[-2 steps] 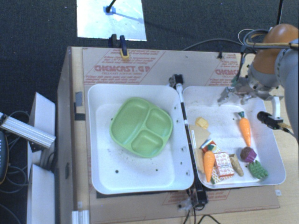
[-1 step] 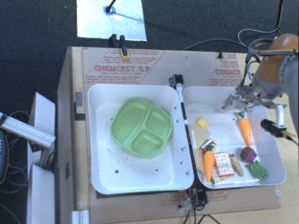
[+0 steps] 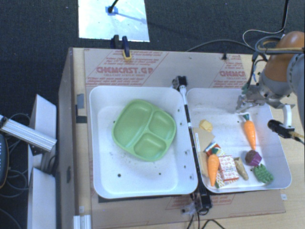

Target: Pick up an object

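Tool (image 3: 245, 106) positioned at 1 o'clock in the right bin (image 3: 281, 151), directly above a carrot (image 3: 250, 132); grip state cannot be determined. A second carrot (image 3: 213, 167) lies at 7 o'clock. Left bin (image 3: 95, 142) contains a green tray (image 3: 144, 129).

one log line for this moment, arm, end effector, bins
arm: over right bin far corner | end effector: above carrot, nothing seen held | left bin: green tray | pick: not yet done
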`<action>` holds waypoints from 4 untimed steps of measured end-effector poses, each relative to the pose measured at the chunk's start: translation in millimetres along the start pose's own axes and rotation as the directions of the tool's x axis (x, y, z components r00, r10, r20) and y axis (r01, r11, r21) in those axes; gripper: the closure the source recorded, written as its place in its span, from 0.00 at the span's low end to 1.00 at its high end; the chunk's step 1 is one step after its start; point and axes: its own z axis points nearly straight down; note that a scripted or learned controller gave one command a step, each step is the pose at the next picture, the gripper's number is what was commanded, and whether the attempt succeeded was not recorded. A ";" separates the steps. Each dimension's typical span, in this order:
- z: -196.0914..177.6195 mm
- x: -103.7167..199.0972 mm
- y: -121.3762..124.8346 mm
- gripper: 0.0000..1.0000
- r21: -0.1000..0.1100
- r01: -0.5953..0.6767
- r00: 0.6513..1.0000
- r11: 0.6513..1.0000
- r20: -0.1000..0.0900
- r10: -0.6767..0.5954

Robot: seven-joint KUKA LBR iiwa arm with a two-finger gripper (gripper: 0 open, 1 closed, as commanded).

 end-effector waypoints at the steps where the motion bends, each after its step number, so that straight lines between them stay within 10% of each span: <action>1: 0.2 0.1 -0.1 0.00 0.000 0.001 1.000 1.000 0.000 -0.001; 2: -11.5 -0.4 1.2 1.00 -0.004 0.003 1.000 1.000 0.002 -0.003; 3: -11.3 -0.4 1.1 0.00 -0.003 0.003 1.000 1.000 0.002 -0.003; 4: 10.8 1.2 11.4 0.00 0.006 -0.001 1.000 1.000 -0.004 0.001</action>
